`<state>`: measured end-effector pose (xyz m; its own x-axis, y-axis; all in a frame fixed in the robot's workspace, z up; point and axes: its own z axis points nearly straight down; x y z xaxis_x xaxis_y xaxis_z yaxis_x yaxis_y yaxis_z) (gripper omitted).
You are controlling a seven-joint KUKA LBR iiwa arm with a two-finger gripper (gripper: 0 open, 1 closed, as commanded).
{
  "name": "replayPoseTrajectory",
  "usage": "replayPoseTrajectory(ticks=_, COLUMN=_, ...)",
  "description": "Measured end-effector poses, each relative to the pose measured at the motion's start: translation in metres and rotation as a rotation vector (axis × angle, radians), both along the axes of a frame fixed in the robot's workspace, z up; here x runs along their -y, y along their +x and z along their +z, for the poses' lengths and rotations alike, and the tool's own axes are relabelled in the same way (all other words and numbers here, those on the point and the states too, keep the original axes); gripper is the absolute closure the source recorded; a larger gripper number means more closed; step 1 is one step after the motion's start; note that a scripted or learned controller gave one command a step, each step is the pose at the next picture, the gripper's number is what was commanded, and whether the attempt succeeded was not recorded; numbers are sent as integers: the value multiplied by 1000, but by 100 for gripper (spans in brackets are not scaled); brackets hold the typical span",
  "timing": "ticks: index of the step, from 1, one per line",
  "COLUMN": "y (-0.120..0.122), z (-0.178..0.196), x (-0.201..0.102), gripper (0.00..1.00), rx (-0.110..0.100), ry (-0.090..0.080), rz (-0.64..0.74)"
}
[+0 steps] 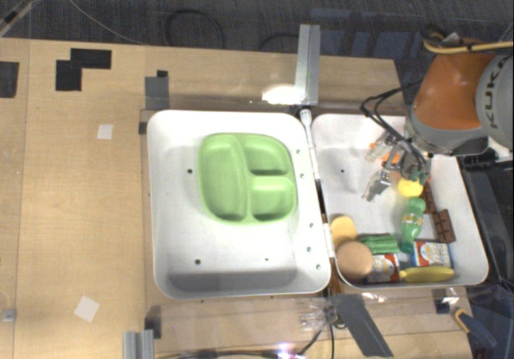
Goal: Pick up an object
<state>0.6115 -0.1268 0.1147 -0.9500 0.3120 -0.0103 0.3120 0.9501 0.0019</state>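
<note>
One fixed cam above bench (72,213), slanted down on both bins (173,213).

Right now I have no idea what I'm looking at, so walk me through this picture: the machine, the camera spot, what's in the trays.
This is one picture from a camera fixed above a wooden bench, looking down at a slant. The grey and orange shape at the right is a robot arm. Its gripper, a two-finger claw, hangs over the right bin.

Two shallow white bins sit side by side. The left bin holds a green divided tray. The right one holds small toy foods piled toward its near end: a yellow piece, a green bottle, a round brown bun, a banana and a small carton.

I see nothing between the gripper's fingers, so it holds nothing that I can confirm.
</note>
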Motion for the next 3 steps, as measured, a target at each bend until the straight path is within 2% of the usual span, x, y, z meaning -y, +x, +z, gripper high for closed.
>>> replayPoseTrajectory(ticks=1, y=22, z=3, x=81, gripper=0, rx=1, ry=-1, rz=-118)
replayPoseTrajectory(ticks=2, y=42, z=-27, x=34, gripper=0, rx=1, ry=2, rz=-119)
replayPoseTrajectory(ticks=3, y=45, z=-12, x=35, gripper=100, rx=13, ry=-1, rz=-116)
